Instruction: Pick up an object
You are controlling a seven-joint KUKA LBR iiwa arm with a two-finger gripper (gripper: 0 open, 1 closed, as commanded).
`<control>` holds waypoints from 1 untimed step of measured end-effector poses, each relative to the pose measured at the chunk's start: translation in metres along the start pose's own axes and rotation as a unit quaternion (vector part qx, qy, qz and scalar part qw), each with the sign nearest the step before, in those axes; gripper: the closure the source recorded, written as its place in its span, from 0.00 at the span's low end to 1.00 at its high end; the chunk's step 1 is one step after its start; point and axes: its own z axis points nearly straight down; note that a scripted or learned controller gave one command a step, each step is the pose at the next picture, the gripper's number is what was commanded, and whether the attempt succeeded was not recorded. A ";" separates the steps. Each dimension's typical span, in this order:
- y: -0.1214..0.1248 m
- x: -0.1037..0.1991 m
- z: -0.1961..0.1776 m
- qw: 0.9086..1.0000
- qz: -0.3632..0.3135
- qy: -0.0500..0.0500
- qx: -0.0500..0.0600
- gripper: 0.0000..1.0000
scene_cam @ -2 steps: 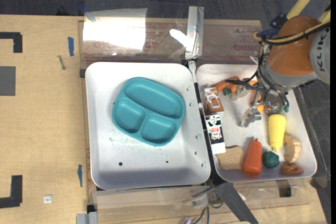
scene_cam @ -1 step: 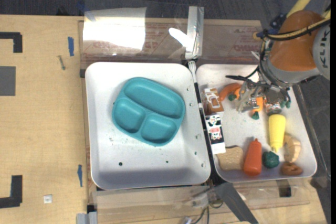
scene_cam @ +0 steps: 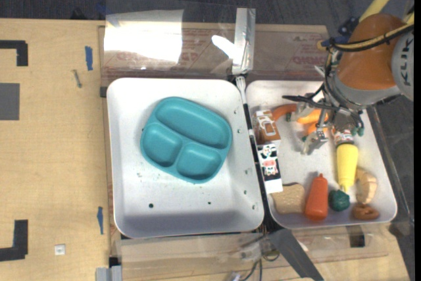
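In the right-hand shallow white plastic bin, near its upper middle, the two-finger gripper hangs low over a scatter of small toy foods. Whether it is released or clenched I cannot tell; the metal parts blur into the clutter beneath. Just beside it lies a small orange carrot-like piece, which looks the likeliest target. A yellow corn-shaped toy lies just to its lower right.

To do this step well, I judge the arm should centre over one piece that stands apart from its neighbours and close across its narrow width, since the smooth, rounded plastic would probably slip from an off-centre pinch. The orange-red bottle-shaped toy near the front edge offers a long, straight body. Beside it sit a tan bread-like slab, a small green lump and flat printed cartons.

The left white bin holds a teal, glossy, three-compartment tray, well apart from the gripper.
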 end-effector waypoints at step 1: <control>0.001 -0.003 -0.013 1.000 -0.001 -0.005 0.001 1.00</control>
